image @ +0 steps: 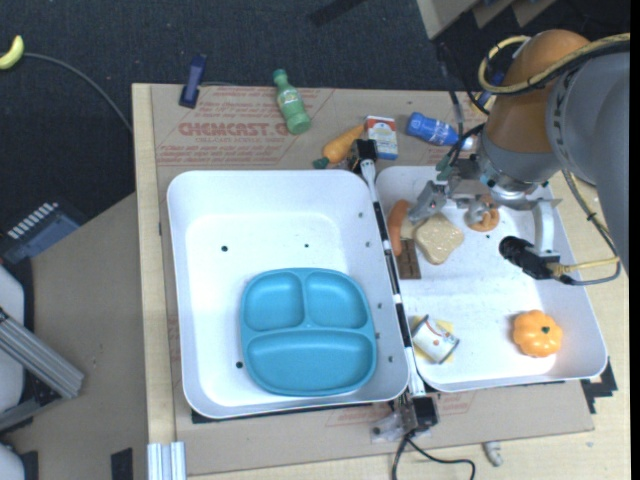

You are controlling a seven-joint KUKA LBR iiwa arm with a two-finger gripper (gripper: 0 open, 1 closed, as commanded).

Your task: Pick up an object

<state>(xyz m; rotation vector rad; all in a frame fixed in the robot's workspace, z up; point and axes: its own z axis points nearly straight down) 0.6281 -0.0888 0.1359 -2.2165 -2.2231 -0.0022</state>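
Starting at the far side of the left bin (190, 268), a blue divided plate (306, 330) lies flat on the white floor, near the bin's front edge and close to its right wall. Behind that bin, on the cardboard, lie a green bottle (291, 102), a carrot (343, 145) and a small carton (381, 136). To the right of the left bin sits the right bin (580, 358), which holds every candidate for the pick. Just past the shared wall lie a sausage (399, 223) and a pale slice of bread (437, 240), irregular in outline and lying flat. Nearer the front are a small cup (435, 339) tipped on its side and, farther right, an orange pumpkin (536, 333), round and ribbed. The gripper (462, 190) hangs over the back of the right bin, just above and behind the bread, with a small brown ring (484, 216) beside it. Whether it is released or clenched cannot be told from this angle, and nothing is seen lifted. By this reading the task is barely begun: the arm (560, 78) has reached the bin, and the bread looks the likeliest target, but descent, grasp and lift all appear to remain.
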